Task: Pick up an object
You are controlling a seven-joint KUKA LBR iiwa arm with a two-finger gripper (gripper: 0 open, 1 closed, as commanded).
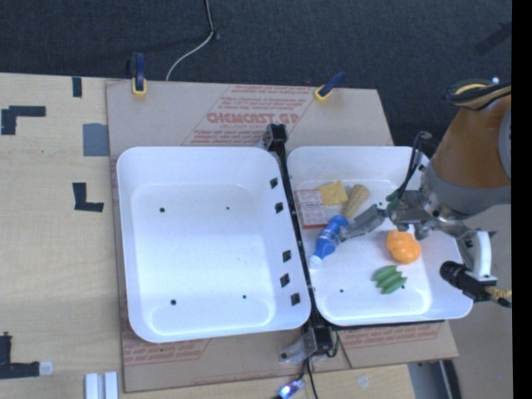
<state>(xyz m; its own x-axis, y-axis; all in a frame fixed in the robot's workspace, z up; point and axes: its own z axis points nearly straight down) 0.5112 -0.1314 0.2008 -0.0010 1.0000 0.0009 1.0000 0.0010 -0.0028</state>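
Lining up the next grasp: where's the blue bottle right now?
In the camera view, the blue bottle lies in the right bin, near its left wall, just below the yellow block, with the gripper close on its right.

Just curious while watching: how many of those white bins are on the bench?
2. The left bin sits beside the right bin, which holds several small items; a black divider runs between them.
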